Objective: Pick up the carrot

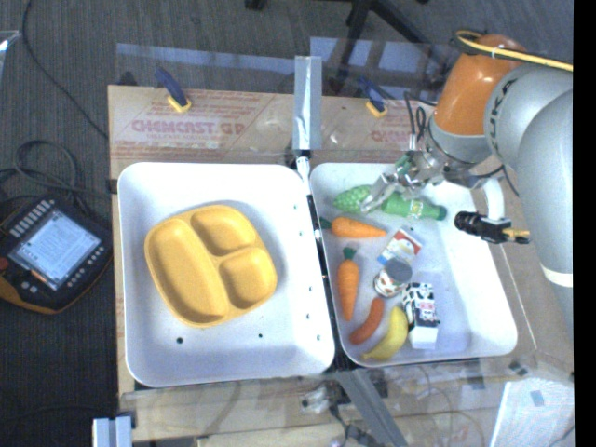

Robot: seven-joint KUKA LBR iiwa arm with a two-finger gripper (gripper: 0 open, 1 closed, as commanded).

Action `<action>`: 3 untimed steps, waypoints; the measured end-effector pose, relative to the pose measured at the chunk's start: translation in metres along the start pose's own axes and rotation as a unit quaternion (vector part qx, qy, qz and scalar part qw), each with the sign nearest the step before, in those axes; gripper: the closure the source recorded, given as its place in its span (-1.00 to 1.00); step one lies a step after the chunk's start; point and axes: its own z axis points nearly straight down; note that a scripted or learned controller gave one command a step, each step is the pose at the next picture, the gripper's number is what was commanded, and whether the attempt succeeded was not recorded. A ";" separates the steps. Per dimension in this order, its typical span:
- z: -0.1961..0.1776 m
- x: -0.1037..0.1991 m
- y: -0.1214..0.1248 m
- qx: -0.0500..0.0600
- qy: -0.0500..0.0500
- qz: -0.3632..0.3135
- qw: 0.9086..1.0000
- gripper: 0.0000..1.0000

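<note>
Two carrots lie in the right bin [484, 287]. One carrot [358, 228] rests crosswise near the bin's left wall, its green top toward the left. The other carrot [347, 285] lies lengthwise just below it, green top pointing up. My gripper [397, 184] hovers at the back of that bin, above and to the right of the upper carrot, over a green bumpy vegetable [354, 198] and a green bottle [416, 209]. Its fingers look spread, with nothing between them.
The right bin also holds a red pepper [368, 321], a banana [391, 335], a red-and-white carton [401, 246], a grey round lid [396, 274] and a cow-patterned box [424, 305]. A yellow divided plate [212, 264] sits in the left bin [140, 343].
</note>
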 end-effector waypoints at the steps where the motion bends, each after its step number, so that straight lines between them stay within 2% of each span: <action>1: 0.003 0.040 -0.003 -0.007 -0.025 0.042 0.999 -1.00; 2: 0.023 0.042 -0.059 -0.010 -0.018 0.037 0.999 -1.00; 3: 0.015 0.043 -0.058 -0.011 -0.016 0.037 0.999 1.00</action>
